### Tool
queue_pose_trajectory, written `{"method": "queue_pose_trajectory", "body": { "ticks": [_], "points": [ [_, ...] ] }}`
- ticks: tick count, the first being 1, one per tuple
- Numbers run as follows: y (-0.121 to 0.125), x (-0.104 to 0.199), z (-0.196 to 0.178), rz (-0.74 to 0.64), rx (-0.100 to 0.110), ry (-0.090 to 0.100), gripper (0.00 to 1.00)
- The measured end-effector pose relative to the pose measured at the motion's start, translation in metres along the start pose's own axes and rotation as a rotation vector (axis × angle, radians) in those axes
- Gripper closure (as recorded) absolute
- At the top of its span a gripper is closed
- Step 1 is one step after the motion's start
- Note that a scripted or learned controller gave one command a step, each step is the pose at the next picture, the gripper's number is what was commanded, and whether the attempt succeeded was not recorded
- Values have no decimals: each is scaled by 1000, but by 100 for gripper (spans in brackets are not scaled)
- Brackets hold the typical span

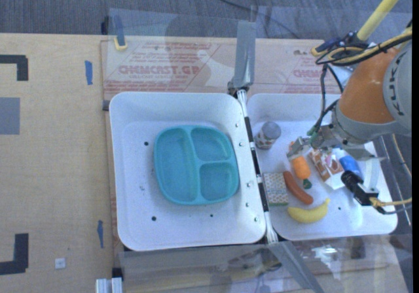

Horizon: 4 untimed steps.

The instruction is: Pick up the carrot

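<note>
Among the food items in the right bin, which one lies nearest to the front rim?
The yellow banana. It lies below the carrot and the red sausage, closest to the right bin front rim.

Grey arm [393, 105], orange band, black cables, yellow hose, metal hand [308, 144]

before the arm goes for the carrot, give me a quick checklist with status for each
1. Carrot in view in the right bin: ok.
2. Gripper near the carrot: ok, just up and right of it.
3. Carrot held: not ok, nothing seen gripped.
4. Room around the carrot: not ok, the hot dog and a snack packet crowd it.
5. Finger opening: cannot tell.
6. Teal tray out of the way: ok, in the left bin.
</note>
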<state>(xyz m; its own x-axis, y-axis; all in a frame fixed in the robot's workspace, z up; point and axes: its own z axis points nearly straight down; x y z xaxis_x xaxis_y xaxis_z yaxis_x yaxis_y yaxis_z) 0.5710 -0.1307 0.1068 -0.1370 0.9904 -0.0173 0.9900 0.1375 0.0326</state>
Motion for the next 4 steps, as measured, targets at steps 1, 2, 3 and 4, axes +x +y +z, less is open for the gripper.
{"method": "queue_pose_trajectory", "body": {
  "ticks": [1, 2, 3, 4],
  "points": [
    [3, 1, 1, -111, -3, -2, 0],
    [4, -4, -12, -108, -10, -12, 100],
    [4, -4, -12, -108, -10, -12, 0],
    [-18, 11, 18, -374, 19, 19, 0]
  ]
}}
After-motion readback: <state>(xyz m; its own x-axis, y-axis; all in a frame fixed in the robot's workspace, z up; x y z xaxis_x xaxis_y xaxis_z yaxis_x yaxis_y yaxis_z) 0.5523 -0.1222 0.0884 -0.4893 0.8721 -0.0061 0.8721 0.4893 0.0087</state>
